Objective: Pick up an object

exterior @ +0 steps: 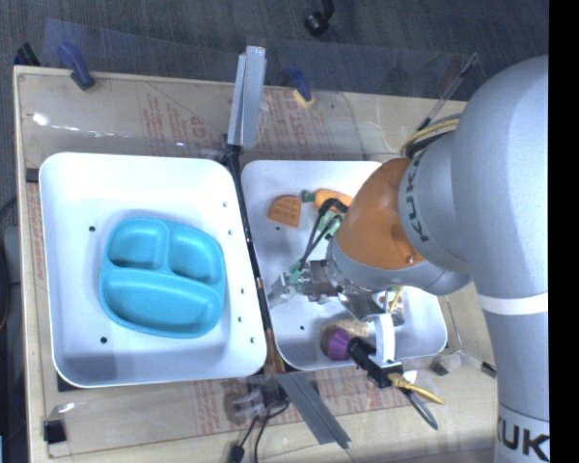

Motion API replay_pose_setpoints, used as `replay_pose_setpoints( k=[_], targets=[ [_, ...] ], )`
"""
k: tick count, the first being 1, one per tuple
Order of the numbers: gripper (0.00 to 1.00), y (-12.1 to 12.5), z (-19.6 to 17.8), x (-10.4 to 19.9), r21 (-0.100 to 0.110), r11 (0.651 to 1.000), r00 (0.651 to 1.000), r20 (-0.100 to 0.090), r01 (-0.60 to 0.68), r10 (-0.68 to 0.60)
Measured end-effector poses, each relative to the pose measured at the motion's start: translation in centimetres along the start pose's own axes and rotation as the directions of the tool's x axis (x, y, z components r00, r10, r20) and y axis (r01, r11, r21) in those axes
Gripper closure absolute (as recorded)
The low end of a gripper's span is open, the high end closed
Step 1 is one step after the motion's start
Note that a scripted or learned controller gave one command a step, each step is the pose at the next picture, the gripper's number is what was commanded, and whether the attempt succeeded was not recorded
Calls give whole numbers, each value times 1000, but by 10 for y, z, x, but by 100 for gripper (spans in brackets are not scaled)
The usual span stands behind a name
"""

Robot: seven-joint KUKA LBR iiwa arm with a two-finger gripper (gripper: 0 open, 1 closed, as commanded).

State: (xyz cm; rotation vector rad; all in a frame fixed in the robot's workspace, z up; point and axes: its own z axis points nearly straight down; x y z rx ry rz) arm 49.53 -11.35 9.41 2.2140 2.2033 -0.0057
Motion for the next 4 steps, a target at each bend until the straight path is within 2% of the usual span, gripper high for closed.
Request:
replay_pose_setpoints(
  k=[1, 2, 3, 4],
  targets=[
    [0, 54, 4, -2, 10, 1000, 1000, -10, 6, -6],
    [0, -7, -2, 2, -7, 1000, 1000, 6, -4, 4],
    [0, 56, 5, -3, 11, 1000, 1000, -13, 9, -9],
    [100, 56, -2, -2, 18, 1000, 1000, -16, 18, -18]
  ],
)
